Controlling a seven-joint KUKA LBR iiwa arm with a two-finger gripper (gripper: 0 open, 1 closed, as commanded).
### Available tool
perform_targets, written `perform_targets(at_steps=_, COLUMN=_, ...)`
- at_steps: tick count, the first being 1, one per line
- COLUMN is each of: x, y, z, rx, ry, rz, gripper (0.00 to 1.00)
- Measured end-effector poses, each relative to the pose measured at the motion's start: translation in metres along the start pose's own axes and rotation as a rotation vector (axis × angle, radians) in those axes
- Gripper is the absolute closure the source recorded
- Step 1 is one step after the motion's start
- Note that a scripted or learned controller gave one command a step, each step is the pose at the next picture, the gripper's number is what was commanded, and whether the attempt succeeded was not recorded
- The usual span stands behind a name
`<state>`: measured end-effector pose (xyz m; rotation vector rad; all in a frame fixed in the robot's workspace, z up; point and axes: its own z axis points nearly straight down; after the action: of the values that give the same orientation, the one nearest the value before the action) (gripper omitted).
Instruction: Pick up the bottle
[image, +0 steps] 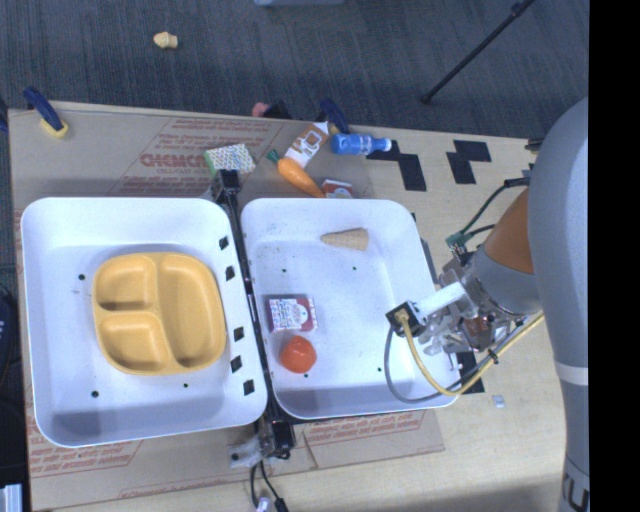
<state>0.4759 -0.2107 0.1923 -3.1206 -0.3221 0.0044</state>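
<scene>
A small blue bottle (356, 145) lies on its side on the cardboard behind the right bin (330, 395), outside it. Next to it on the left lies a white and orange bottle-like item (308, 143). My gripper (440, 332) hangs over the right rim of the right bin, at its near right corner, with a yellow cable looped under it. It is far from both bottles, toward the front right. Nothing shows in its grasp.
The right bin holds a tan cone (345, 238), a red packet (290, 313) and an orange-red ball (297, 354). A yellow divided plate (158, 311) lies in the left bin (50, 420). An orange carrot (299, 177) and a green patterned block (229, 157) lie behind the bins.
</scene>
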Motion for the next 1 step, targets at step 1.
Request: perform_targets(at_steps=1, x=0.0111, y=-0.0532, z=-0.0072, rx=0.002, ry=-0.002, rz=-0.003, gripper=1.0)
